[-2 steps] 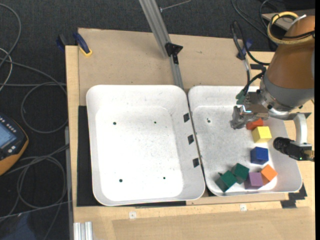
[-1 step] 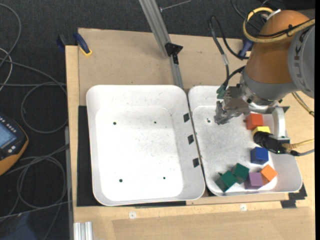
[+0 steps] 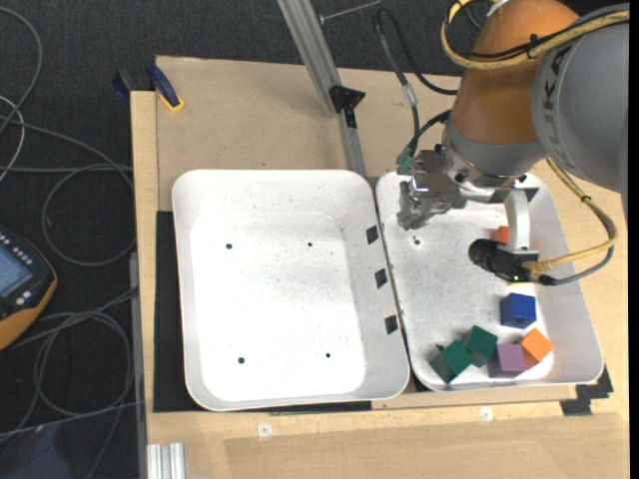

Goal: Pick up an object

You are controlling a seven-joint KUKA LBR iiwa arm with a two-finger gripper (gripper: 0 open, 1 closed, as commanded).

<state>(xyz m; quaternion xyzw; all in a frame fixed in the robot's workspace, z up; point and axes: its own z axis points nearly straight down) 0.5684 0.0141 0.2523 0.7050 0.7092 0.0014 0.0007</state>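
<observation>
We are looking at the little blocks first, because one of them is the thing to pick up. They are sitting in a bunch at the near corner of the right bin [image 3: 574, 312]. The blue block [image 3: 518, 309] is at the top of the bunch. The orange block [image 3: 537, 344] is lying just below it, and the purple block [image 3: 509, 357] is touching the orange one on its left. Two green blocks are next: one green block [image 3: 480, 341] is sitting beside the purple one, and the other green block [image 3: 454, 361] is lying nearest the bin's front edge. None of them is long and thin, so we are thinking a grab from any side could work.

Now we are moving out to the gripper [image 3: 414, 213]. It is hanging over the far left part of the right bin, close to the wall between the two bins. The blocks are lying well apart from it, toward the front of the bench and off to the right. We are seeing nothing between its fingers. We cannot tell if they are spread or pinched, because they are dark and small here.

We are guessing the green blocks are the nearest ones for it. The left bin [image 3: 200, 208] is sitting beside all this.
</observation>
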